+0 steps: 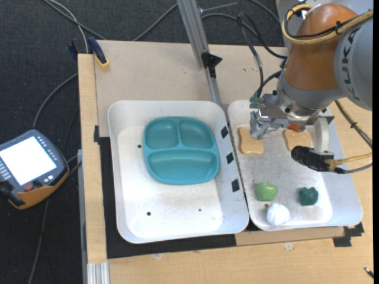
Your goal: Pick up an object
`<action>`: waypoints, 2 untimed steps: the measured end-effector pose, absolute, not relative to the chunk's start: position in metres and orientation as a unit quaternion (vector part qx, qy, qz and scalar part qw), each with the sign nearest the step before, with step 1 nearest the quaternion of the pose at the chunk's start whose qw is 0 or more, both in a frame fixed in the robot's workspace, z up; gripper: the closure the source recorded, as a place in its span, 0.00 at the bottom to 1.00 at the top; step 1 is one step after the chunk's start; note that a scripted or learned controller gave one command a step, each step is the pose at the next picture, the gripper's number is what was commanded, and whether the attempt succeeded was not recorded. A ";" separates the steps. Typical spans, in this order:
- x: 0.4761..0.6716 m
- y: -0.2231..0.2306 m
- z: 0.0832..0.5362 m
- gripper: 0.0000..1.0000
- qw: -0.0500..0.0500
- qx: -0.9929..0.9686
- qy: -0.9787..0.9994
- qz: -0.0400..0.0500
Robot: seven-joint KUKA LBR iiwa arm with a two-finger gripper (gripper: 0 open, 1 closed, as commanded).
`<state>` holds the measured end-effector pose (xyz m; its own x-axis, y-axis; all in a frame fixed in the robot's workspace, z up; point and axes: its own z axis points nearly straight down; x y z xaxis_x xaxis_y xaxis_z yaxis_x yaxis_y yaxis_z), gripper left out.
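My gripper [259, 129] hangs over the far left part of the right bin [340, 203], just above a tan bread-like piece [251, 144]. Its grey fingers point down at that piece's far edge; nothing shows between them. A second tan piece [294, 138] lies to the right, partly hidden by the wrist. Nearer the front lie a green pepper-like object [266, 190], a dark green object [307, 196] and a white object [277, 214].
The left bin [127, 218] holds a teal divided plate [180, 149]. A metal pole [195, 28] rises behind the bins. A black cable connector [308, 157] hangs off the wrist over the right bin. A handheld pendant [26, 167] lies at far left.
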<state>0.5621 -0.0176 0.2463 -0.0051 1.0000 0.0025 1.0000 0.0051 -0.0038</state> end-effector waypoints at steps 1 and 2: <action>0.545 0.025 0.238 1.00 0.002 -0.705 -0.709 0.001; 0.530 0.070 0.228 1.00 0.003 -0.705 -0.709 0.001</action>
